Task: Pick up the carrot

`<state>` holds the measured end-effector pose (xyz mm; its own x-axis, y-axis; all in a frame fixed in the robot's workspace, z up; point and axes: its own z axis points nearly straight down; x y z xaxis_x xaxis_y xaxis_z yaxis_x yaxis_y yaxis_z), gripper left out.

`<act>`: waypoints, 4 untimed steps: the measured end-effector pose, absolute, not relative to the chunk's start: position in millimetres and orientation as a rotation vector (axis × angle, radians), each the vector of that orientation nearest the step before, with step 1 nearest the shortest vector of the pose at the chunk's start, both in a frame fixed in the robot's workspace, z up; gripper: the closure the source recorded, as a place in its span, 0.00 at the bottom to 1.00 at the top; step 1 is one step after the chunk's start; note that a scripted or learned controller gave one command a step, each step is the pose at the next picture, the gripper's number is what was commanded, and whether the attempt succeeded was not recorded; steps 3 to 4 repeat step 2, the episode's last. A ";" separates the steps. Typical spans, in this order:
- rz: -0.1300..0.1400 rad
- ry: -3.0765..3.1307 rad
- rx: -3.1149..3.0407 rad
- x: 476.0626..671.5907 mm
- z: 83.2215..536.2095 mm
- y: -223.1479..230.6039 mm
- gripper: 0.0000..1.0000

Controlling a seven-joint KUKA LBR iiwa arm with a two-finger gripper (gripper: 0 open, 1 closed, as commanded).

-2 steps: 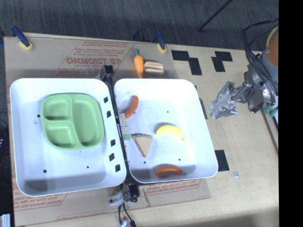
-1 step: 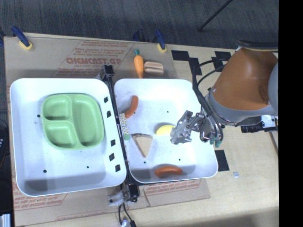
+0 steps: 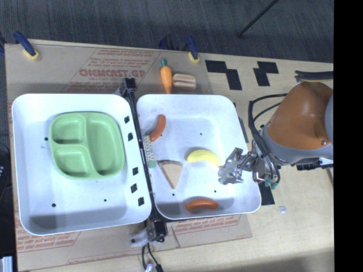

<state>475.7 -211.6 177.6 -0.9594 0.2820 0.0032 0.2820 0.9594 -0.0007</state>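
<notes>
Seen from above at a slant, a desk (image 3: 283,231) covered with cardboard carries two shallow white bins side by side. The left bin (image 3: 34,208) holds a pale green divided plate (image 3: 88,144) with three sections. The right bin (image 3: 227,109) holds a sausage (image 3: 157,127) near its upper left corner, a yellow banana (image 3: 203,157) near the middle, a tan wedge of bread (image 3: 171,173) just left of the banana, and a second sausage (image 3: 201,204) along the near wall. The carrot (image 3: 165,77), orange with a green top, lies outside both bins on the cardboard just beyond the right bin's far wall, with a small sandwich (image 3: 184,81) beside it on its right. The grey and orange arm (image 3: 300,123) reaches in from the right. Its tool (image 3: 231,169) hangs low over the right side of the right bin, close to the banana and well apart from the carrot. Whether its fingers are spread or closed cannot be made out, and nothing can be seen between them.
</notes>
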 end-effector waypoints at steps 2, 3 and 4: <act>0.002 -3.115 -0.417 532.2 264.9 -171.0 1.00; 0.002 -3.115 -0.417 532.2 264.9 -171.0 1.00; 0.002 -3.115 -0.417 532.2 264.9 -171.0 1.00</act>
